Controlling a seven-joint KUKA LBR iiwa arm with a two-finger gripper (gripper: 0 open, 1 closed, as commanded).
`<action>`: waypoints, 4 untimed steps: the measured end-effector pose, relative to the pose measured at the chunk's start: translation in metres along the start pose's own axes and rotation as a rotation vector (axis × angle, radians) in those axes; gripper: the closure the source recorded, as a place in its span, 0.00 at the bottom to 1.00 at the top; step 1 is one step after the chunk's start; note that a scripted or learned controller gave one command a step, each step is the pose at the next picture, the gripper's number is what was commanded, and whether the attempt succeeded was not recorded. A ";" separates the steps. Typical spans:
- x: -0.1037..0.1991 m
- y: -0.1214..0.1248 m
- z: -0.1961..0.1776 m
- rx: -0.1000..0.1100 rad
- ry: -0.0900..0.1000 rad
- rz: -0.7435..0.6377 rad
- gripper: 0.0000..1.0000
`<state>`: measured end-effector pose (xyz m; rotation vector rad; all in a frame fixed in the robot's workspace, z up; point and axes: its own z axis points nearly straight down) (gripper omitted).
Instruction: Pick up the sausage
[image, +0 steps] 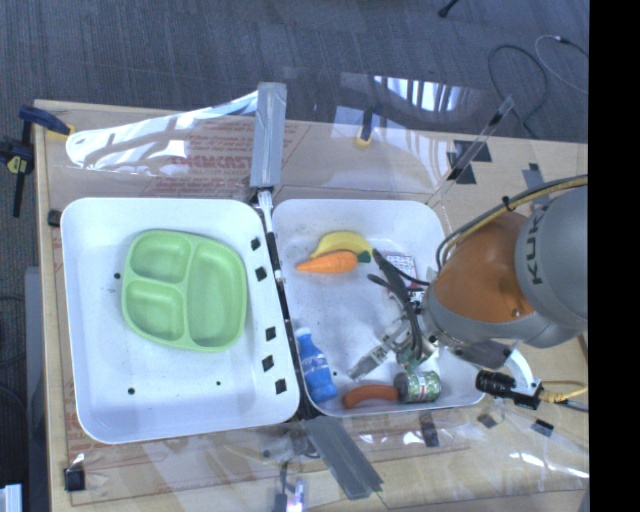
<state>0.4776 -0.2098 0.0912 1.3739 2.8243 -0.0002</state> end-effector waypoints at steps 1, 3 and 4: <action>0.004 0.067 0.000 0.001 0.002 0.050 0.00; -0.012 0.015 0.000 0.000 0.000 -0.033 0.00; 0.000 0.000 0.000 0.001 0.003 -0.031 0.00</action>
